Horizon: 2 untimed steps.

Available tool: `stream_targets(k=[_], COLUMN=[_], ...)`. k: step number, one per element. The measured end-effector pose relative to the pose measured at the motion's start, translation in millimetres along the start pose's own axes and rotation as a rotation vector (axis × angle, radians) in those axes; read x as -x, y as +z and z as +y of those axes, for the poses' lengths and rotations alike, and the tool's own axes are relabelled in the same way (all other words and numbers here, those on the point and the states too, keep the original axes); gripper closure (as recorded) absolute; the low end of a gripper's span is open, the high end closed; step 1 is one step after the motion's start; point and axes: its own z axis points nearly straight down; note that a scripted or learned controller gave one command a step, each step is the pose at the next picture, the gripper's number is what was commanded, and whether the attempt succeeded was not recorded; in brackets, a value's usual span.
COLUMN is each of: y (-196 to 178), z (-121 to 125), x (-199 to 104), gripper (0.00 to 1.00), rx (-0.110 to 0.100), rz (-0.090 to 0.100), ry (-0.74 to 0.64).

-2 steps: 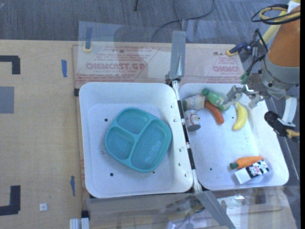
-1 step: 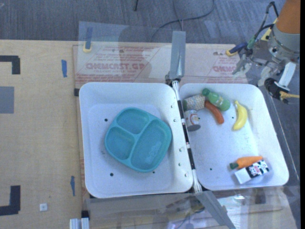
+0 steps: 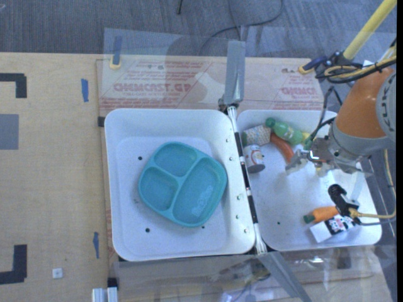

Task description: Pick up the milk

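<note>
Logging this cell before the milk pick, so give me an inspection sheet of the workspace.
Surface: pale wooden bench bearing a left shallow white bin and a right shallow white bin.
Job's things: white carton with black and red markings, probably the milk, in the right bin's lower right corner.
Clutter: teal divided plastic plate in the left bin; green bottle, orange carrot, small grey can and second orange carrot in the right bin.
Grippers: two-finger gripper above the right bin's middle, apart from the carton.
Cables: black cable loop on the floor beyond.
Surroundings: grey carpet, black tape marks.
</note>
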Motion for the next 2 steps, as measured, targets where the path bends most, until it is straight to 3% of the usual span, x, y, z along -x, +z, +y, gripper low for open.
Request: stream_targets(k=[1,2], y=[-77,4], z=[62,82], x=[43,33], gripper=[0.00,0.00], rx=[0.002,-0.004], rz=[-0.002,0.000], ry=[-0.040,-0.170])
